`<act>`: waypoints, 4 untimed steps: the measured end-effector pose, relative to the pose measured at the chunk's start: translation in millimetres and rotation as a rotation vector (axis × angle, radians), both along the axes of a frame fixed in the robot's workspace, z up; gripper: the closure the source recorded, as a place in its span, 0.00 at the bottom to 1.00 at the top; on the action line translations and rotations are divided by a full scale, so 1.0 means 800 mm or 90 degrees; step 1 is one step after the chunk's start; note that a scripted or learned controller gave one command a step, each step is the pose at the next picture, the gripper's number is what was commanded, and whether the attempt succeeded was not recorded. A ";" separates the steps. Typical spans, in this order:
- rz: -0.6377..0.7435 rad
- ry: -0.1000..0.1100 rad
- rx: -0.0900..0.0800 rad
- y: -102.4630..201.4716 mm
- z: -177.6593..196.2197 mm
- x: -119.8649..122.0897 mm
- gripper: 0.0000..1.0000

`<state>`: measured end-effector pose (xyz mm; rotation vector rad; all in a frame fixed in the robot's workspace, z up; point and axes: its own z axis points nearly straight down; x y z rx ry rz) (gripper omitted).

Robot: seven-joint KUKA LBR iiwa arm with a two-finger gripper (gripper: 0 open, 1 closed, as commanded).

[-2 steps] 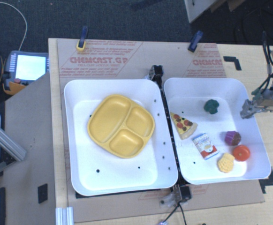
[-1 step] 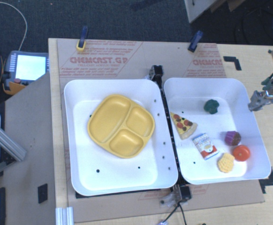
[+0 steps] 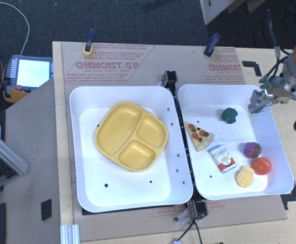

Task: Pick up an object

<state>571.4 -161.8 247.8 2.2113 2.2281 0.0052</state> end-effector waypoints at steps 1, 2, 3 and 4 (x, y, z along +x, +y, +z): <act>-0.001 0.001 0.000 0.057 0.004 0.015 1.00; 0.000 0.000 0.000 0.132 0.002 0.041 1.00; -0.001 0.004 0.001 0.191 -0.019 0.052 1.00; -0.002 0.001 0.000 0.245 -0.030 0.073 1.00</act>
